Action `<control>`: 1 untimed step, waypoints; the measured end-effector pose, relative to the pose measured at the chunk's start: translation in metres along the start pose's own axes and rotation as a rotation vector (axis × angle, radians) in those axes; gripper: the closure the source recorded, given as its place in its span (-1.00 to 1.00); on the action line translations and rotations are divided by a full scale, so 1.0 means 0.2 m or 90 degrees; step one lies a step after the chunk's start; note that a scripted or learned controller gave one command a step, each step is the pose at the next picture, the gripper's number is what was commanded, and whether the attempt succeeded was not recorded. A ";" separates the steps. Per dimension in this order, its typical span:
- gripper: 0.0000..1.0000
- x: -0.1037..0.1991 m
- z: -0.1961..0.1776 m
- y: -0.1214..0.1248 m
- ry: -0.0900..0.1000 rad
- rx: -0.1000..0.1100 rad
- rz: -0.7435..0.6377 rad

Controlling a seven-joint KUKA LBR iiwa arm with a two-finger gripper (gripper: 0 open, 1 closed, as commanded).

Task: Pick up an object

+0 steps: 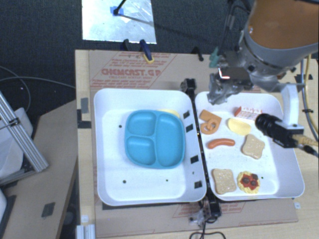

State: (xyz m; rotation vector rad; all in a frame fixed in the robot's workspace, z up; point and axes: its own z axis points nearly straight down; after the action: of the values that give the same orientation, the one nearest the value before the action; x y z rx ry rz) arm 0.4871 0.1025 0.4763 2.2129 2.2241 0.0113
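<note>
The right bin (291, 185) holds several toy foods: a brown pretzel (209, 122), a red sausage (220, 143), a yellow piece (239, 126), a red-and-white packet (247, 112), two toast slices (253, 146) (224, 180) and a small pizza (248, 181). My gripper (218, 95) hangs over the bin's far left corner, above and just behind the pretzel. Nothing shows between its fingers.
A blue divided plate (154, 138) lies in the left bin (109, 183), with a yellow thing peeking out behind it. A black cylinder on a white bracket (273, 126) sticks in over the right bin's right side. Black clips join the bins along the middle divider.
</note>
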 end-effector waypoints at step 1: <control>1.00 0.00 -0.04 0.00 0.000 0.001 -0.005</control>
State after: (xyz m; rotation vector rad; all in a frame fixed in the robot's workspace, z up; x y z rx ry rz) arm 0.4873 0.1032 0.4853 2.2046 2.2331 0.0086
